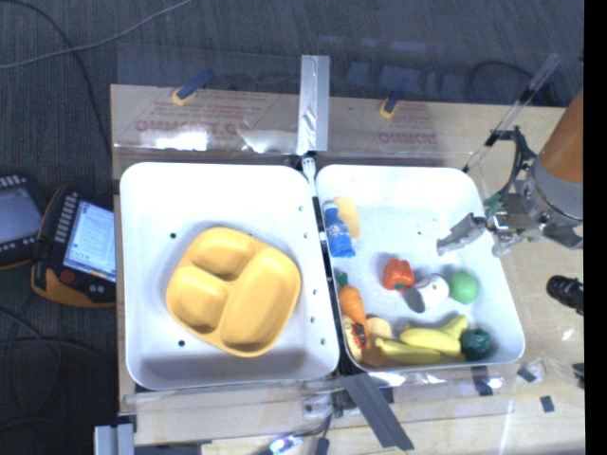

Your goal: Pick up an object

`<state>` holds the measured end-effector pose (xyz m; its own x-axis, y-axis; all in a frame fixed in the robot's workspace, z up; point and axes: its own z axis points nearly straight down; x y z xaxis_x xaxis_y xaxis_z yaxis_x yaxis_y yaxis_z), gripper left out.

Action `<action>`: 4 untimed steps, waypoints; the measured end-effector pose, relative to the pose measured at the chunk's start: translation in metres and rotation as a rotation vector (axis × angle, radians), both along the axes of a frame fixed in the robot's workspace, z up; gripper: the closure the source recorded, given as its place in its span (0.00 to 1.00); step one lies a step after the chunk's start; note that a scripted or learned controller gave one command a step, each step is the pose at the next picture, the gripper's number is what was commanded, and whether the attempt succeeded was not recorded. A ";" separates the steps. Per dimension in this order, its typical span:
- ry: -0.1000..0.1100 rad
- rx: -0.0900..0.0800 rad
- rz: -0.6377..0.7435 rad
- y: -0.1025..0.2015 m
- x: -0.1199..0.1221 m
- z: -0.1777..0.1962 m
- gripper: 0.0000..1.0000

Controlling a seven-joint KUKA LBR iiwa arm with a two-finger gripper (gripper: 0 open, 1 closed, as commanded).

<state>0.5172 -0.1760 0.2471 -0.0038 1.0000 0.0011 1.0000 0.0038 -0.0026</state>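
The right bin (pixel 417 190) holds several small items. A blue bottle (pixel 337 231) lies beside a pale yellow piece (pixel 350 214) at its left wall. A red item (pixel 398 273), a white and grey item (pixel 428 293) and a green ball (pixel 464 286) sit mid-bin. An orange carrot (pixel 352 303), yellow bananas (pixel 425 340) and a dark green item (pixel 476 341) lie along the front. My gripper (pixel 471 227) hangs over the bin's right side, above and right of the green ball, apart from every item.
The left bin (pixel 152 207) carries a yellow divided plate (pixel 235 290). A handheld pendant (pixel 76 246) lies off the bench at left. Cables and the arm's grey wrist (pixel 555 192) crowd the right edge beside the bin.
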 end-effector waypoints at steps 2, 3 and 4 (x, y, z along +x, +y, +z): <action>0.002 -0.002 -0.369 -0.024 0.030 -0.070 0.00; 0.005 -0.001 -0.367 -0.023 0.030 -0.062 1.00; 0.005 -0.001 -0.367 -0.023 0.030 -0.062 0.00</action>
<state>0.5472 -0.1989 0.1846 0.3550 0.9349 -0.0006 0.9348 -0.3550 -0.0074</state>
